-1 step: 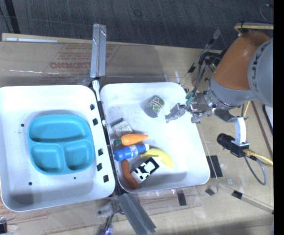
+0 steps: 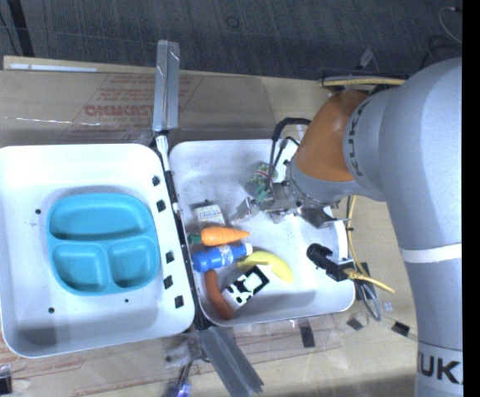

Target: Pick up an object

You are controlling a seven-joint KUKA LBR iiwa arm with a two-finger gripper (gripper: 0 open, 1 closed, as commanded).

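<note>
The right bin (image 2: 223, 160) holds a cluster of things near its left wall. An orange carrot (image 2: 223, 236) lies above a blue bottle (image 2: 215, 257) with a white cap. A yellow banana (image 2: 270, 265) lies to the right of the bottle. A black-and-white patterned block (image 2: 248, 284) and a brown sausage-like piece (image 2: 217, 294) sit at the front. A small packet (image 2: 206, 213) rests above the carrot. My gripper (image 2: 261, 205) hangs low over the middle of the right bin, just up and right of the carrot, with nothing seen in its grasp.
The left bin (image 2: 25, 180) holds a blue compartment tray (image 2: 103, 240). The grey arm reaches in from the right and covers the right bin's far right side. A metal divider (image 2: 166, 81) stands between the bins at the back.
</note>
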